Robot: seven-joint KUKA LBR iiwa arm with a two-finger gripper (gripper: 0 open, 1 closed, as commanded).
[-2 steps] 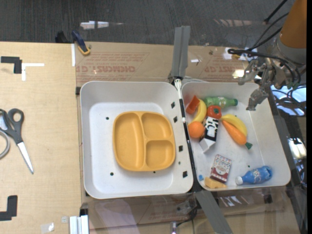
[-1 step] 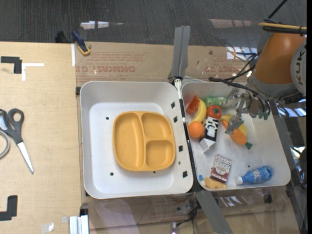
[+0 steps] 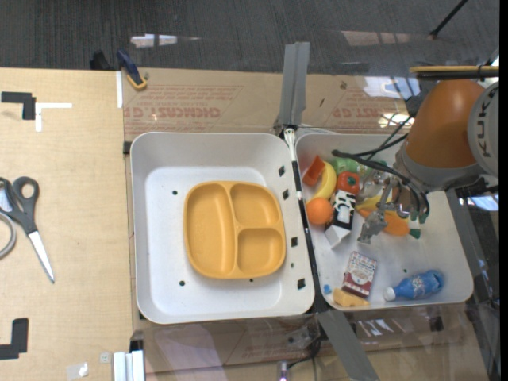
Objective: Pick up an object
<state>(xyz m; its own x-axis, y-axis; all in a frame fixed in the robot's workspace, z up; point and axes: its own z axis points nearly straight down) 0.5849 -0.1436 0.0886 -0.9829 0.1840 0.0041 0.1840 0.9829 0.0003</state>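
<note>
Place: a robotics lab or test workshop
Bench: plywood top [image 3: 63,213] with black tape marks [image 3: 20,105] at its corners
Setup: two white bins [image 3: 151,236] fixed side by side over flattened cardboard [image 3: 206,105]
Arm: grey and orange industrial arm [image 3: 448,125] with loose cables
Tools: scissors [image 3: 32,221] left lying on the bench
Floor: dark carpet [image 3: 238,10]

Grey arm [image 3: 444,161], orange band, black cables

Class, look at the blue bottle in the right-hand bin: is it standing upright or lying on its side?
Lying on its side. The blue bottle stretches lengthwise across the bin floor, white cap end pointing left.
</note>
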